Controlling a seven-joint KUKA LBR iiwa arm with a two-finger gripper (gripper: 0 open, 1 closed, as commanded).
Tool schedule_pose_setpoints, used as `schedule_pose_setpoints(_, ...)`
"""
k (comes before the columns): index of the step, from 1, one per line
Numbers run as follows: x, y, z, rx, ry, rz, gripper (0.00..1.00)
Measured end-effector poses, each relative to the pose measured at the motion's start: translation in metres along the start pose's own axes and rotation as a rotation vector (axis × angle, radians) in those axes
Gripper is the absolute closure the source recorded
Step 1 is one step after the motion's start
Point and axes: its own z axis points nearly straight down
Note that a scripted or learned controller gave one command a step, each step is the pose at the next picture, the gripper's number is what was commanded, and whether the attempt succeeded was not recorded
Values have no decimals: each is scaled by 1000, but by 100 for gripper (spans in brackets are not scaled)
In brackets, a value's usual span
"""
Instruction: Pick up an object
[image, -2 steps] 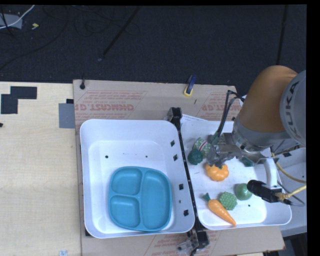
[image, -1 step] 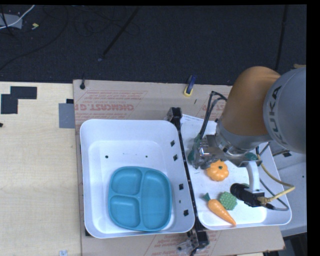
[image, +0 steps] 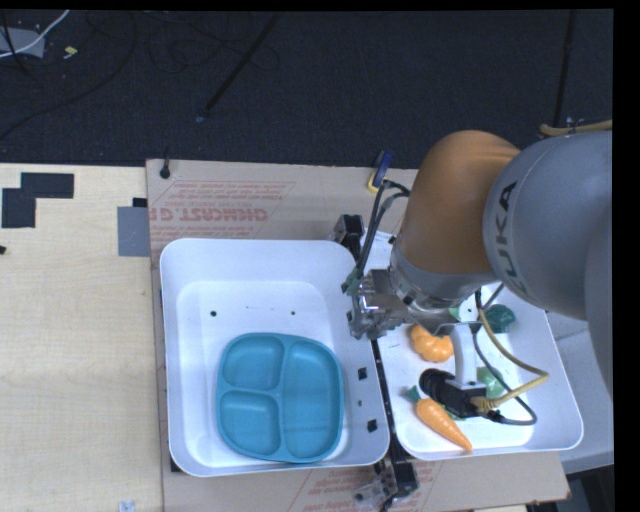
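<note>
the tool (image: 363, 312) hangs low over the wall between the two bins, at the near left corner of the right bin (image: 548, 405). the bulk of the arm (image: 470, 215) covers it from above, so i cannot tell whether it is open or closed, and i see nothing held in it.

just to its right, inside the right bin, lies a yellow-orange piece (image: 432, 346), partly tucked under the wrist. further toward the front edge lies a toy carrot (image: 444, 423), slanted with its pointed end toward the bin's front wall. a teal piece (image: 500, 319) sits deeper in the bin, mostly hidden behind the arm.

my guess is these are light play-food items, hollow plastic or rubber, smooth and a bit slippery, not fragile. the carrot looks the fairest pick: it lies clear of its neighbours, and i would take it across the thick end, since the taper would likely squirt out of a pinch nearer the tip. the yellow-orange piece is closer but rounded and crowded by the wrist.

in the left bin (image: 186, 300) a blue divided plate (image: 280, 398) lies flat, thin-rimmed and awkward to grip. both bins sit on the pale worktop (image: 80, 350).
</note>
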Motion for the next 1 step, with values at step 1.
schedule_pose_setpoints(1, 36, 5, 24, 3, -1, 3, 100)
